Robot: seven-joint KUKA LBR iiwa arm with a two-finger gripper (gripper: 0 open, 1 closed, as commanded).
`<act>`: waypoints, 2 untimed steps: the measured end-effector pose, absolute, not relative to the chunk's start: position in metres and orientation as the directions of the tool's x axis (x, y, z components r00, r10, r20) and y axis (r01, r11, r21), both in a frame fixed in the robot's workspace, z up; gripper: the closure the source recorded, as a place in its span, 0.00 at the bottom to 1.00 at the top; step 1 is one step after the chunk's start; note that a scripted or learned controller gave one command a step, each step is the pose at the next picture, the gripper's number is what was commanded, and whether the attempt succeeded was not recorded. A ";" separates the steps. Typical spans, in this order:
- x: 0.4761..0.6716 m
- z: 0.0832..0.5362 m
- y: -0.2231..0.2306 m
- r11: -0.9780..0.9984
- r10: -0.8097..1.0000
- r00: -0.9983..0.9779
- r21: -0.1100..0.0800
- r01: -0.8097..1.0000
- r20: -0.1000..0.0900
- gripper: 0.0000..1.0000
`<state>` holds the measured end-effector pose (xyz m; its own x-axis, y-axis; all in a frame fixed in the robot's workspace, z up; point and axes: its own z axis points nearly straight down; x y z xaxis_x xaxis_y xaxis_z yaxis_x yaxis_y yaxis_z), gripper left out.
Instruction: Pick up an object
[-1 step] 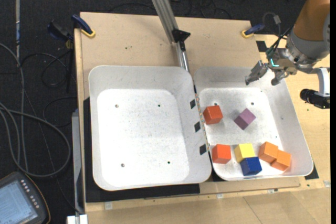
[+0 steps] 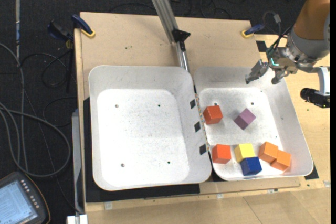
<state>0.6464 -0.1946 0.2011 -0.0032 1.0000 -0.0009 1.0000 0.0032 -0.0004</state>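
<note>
Two white bins (image 2: 142, 78). Four orange blocks (image 2: 212, 114). One purple block (image 2: 244, 118), one yellow block (image 2: 244, 151), one blue block (image 2: 251, 166).

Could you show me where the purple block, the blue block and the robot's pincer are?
purple block (image 2: 244, 118): camera view, on its top face.
blue block (image 2: 251, 166): camera view, on its top face.
pincer (image 2: 266, 75): camera view, midway between the two fingertips, above the far edge of the right bin.

You saw the gripper (image 2: 266, 74) spread open above the right bin's (image 2: 294, 118) far edge, nothing between its fingers. Below lay the blocks — orange cube (image 2: 212, 114), purple cube (image 2: 244, 118), and a near row: orange, yellow, blue, orange.
</note>
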 end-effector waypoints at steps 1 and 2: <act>0.647 0.153 -0.203 -0.001 1.000 0.001 -0.004 1.000 0.000 0.00; 0.646 0.099 -0.202 0.001 1.000 -0.001 -0.005 1.000 0.001 0.00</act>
